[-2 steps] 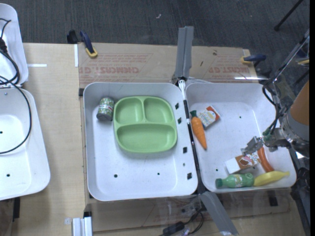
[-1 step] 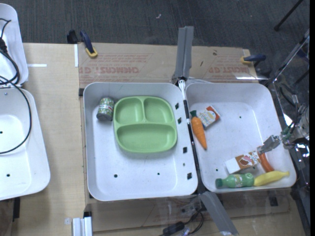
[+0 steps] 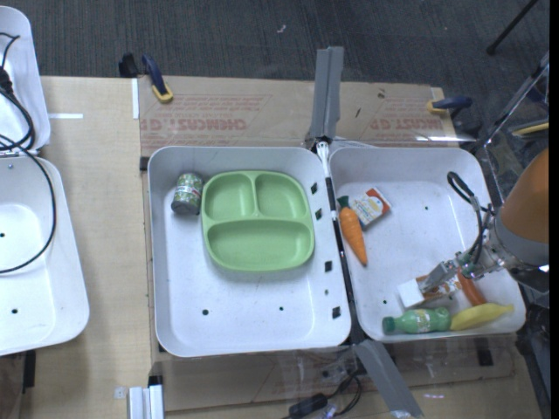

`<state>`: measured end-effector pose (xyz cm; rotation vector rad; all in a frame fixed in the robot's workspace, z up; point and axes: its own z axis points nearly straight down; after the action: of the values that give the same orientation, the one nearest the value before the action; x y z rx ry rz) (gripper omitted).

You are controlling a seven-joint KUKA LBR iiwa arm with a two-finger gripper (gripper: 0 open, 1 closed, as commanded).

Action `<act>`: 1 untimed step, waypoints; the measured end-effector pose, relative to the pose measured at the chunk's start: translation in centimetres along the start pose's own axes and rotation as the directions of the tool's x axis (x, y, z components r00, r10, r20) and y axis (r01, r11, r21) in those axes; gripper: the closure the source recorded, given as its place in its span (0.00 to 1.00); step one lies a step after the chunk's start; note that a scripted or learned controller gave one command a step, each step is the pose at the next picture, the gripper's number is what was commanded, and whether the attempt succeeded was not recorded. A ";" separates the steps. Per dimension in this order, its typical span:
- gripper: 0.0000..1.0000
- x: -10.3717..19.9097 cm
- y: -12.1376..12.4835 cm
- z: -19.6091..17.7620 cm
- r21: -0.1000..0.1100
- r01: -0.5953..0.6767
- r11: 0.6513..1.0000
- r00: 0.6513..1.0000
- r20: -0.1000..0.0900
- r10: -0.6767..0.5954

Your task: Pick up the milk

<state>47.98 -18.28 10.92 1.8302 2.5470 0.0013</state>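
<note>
While two white bins sit side by side, the left bin (image 3: pixel 175 321) holds a green divided plate (image 3: pixel 258 221) and a small can (image 3: pixel 187 193). Inside the right bin (image 3: pixel 410 182), the arm (image 3: pixel 531 212) reaches from the right, its gripper (image 3: pixel 447 278) low near the front corner; whether the tool is spread or pinched cannot be told. Touching its tip lies the milk (image 3: pixel 412 292), a small white carton, just behind a green bottle (image 3: pixel 417 322) and banana (image 3: pixel 480 315). A carrot (image 3: pixel 352 234) lies well apart.

Milk carton (image 3: pixel 370 207) flat, right bin (image 3: pixel 410 168)

Claw (image 3: pixel 447 278) low, arm at right.
</note>
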 end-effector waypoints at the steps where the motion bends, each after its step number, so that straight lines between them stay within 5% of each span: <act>1: 0.00 1.7 1.2 0.3 -0.016 0.076 0.997 0.997 0.021 -0.076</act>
<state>48.56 -16.31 10.59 1.7173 2.5930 0.0045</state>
